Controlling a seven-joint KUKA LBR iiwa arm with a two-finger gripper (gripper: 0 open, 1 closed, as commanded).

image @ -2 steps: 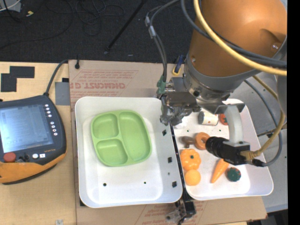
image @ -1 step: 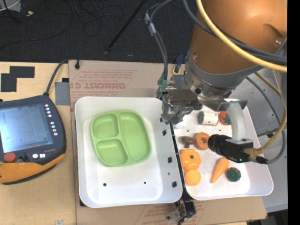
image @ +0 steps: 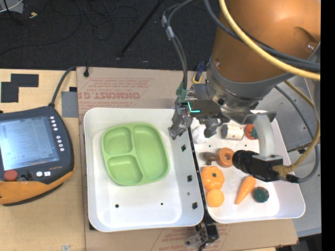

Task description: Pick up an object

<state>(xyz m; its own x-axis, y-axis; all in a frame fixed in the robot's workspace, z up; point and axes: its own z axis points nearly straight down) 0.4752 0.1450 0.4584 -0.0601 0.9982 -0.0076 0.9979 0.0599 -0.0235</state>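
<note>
Pumpkin (image: 212,177) — ribbed, round, orange; carrot (image: 245,190) near — smooth tapered cone

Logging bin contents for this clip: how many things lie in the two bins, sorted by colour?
Green: 2, plate, dark round piece
Orange: 4, pumpkin, ball, carrot, ring
Brown: 1, stubby piece
White: 1, cylinder
Red with green: 1, small toy
Total: 9 that show clearly
</note>
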